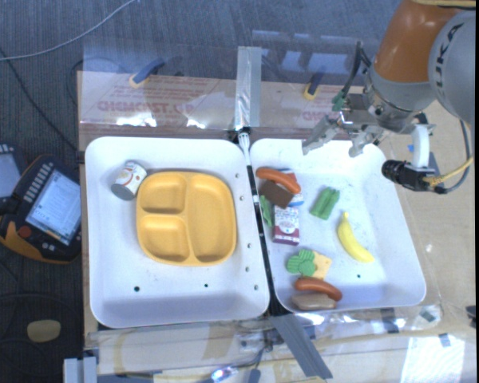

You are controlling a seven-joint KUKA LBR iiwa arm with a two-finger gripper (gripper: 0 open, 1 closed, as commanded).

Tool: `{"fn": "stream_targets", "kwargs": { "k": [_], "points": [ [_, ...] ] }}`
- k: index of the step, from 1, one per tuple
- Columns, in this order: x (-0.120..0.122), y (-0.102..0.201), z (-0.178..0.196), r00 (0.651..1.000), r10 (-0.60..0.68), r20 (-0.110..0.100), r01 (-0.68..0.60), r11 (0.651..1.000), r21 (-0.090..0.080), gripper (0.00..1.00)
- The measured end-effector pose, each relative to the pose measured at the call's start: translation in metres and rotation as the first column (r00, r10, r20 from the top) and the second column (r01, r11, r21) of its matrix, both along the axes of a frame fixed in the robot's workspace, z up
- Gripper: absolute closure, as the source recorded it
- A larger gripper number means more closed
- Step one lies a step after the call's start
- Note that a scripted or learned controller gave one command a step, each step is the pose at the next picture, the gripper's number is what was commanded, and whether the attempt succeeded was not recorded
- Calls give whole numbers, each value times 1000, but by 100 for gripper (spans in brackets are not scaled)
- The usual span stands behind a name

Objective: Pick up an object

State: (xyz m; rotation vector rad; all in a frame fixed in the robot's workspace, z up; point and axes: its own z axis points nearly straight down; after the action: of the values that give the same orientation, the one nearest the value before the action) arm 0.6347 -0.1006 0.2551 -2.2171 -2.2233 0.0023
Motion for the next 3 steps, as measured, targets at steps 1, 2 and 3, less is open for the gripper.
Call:
{"fn": "stream_targets", "kwargs": {
  "k": [1,2,3],
  "points": [
    [-97,-50,-90,992,-127,-2,127,992,-1,0],
    [-61,-70,-165,990,-138,14,138,990,-3,0],
    [-59,-70,-153,990,-138,18,138,990,-1,100]
  ]
}}
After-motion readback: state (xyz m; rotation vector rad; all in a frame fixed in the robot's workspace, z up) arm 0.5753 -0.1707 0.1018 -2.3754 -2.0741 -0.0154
